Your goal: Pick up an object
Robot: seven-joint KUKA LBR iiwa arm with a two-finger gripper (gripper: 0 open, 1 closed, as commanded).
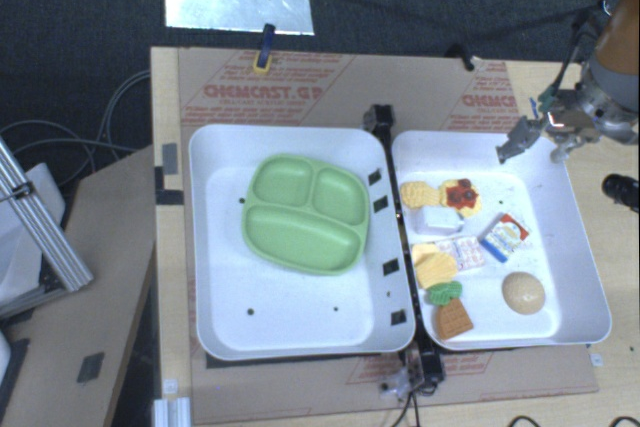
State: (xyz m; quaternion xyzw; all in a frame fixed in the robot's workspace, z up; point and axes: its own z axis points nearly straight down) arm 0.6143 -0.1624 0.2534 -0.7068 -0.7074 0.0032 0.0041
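Two white bins sit side by side: the left bin (215, 245) holds a green divided plate (305, 213), the right bin (578, 255) small toy foods (462, 250). Above its far edge hangs the gripper (538, 137), fingers spread and empty. Nothing is lifted yet.

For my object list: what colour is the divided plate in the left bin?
Light green, seen clearly in the camera view: the divided plate lies in the left bin.

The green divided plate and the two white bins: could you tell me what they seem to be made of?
Green divided plate: probably moulded plastic, matte, uniform colour with soft rounded ridges. Left bin and right bin: likely thin formed plastic, smooth and slightly glossy, with rounded corners.
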